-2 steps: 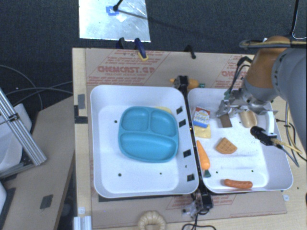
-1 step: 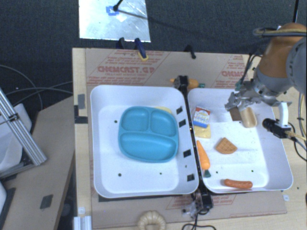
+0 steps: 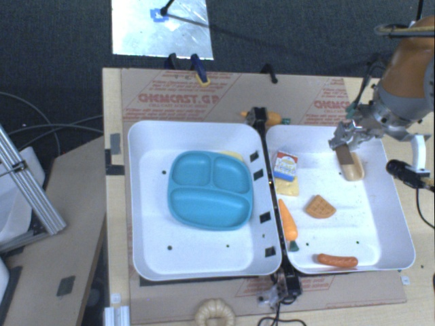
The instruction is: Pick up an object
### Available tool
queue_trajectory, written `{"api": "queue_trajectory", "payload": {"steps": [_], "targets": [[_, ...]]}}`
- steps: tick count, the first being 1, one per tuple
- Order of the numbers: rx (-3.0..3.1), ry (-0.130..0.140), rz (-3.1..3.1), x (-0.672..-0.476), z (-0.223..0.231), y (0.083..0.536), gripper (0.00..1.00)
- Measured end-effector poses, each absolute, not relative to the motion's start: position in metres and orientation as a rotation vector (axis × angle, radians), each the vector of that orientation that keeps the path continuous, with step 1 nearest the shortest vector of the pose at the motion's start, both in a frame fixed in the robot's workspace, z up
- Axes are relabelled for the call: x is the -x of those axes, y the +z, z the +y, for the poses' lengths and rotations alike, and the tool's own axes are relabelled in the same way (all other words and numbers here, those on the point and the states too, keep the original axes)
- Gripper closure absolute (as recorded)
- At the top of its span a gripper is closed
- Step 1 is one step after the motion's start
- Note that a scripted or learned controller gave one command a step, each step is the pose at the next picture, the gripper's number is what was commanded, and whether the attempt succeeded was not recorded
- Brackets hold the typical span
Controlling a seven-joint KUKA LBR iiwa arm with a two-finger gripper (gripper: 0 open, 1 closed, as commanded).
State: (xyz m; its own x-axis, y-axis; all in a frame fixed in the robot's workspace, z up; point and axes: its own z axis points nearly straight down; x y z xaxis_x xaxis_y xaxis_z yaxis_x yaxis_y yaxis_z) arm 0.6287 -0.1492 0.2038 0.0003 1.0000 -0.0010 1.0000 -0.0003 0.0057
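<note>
1. Nearest the camera, a pale braided ring (image 3: pixel 216 312) lies on the surface at the front edge, outside both bins.
2. Just behind it, the right bin (image 3: pixel 394 216) holds the loose toy food: a sausage (image 3: pixel 336 260) near the front, a carrot (image 3: pixel 289 223) along the divider, a brown wedge-shaped cracker (image 3: pixel 320 207) mid-bin, and a small printed carton (image 3: pixel 285 166) lying on a yellow slab (image 3: pixel 288 186).
3. Filling the left bin (image 3: pixel 146 182) is a blue divided plate (image 3: pixel 209 189).
4. At the far right of the right bin, the gripper (image 3: pixel 349 147) hangs above a tan block (image 3: pixel 351 167) that reaches down from it; whether the fingers are closed on the block or simply over it, I cannot tell.
5. Any of these pieces looks light and stiff, probably moulded plastic, so somewhat slippery.
6. My judgement: take the tan block across its narrow sides; the carrot and sausage would roll unless pinched across the middle.
</note>
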Motion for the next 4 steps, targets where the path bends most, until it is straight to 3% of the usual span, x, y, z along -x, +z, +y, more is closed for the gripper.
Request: {"api": "queue_trajectory", "payload": {"steps": [1, 4], "targets": [[-2.214, 0.005, 2.223, -0.63, -0.149, 0.226, 1.0], [-2.215, -0.001, 2.233, -0.531, -0.014, 0.216, 1.0]]}}
